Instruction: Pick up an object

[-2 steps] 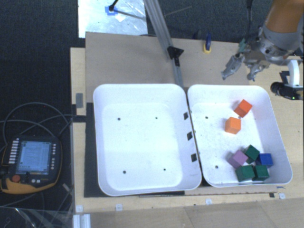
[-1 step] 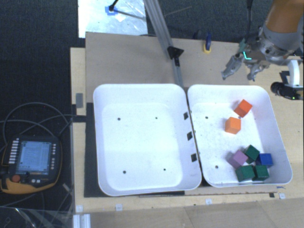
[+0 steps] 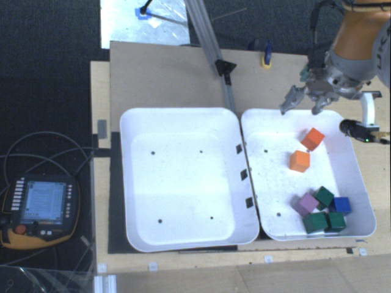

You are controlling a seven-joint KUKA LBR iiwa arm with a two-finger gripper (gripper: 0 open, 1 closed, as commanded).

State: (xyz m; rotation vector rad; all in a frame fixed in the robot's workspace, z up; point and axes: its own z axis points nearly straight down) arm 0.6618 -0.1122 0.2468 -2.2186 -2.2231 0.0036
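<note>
Above the far edge of the right shallow white plastic bin [image 3: 357, 163], the grey metal two-finger gripper [image 3: 303, 107] is seen with fingers spread apart, grasping nothing. Two matte orange cubes [image 3: 313, 138] are placed near the middle; purple, green and blue blocks [image 3: 322, 211] are clustered, touching, at the near corner.

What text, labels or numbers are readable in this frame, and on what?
None can be read.
Teach pendant left of the bench: its lit screen shows lines of content, too small and blurred to read.
Blocks in the right bin: the orange, purple, green and blue faces carry no visible markings.
Blue mark on the shiny sheet at top: a shape, not legible text.
</note>
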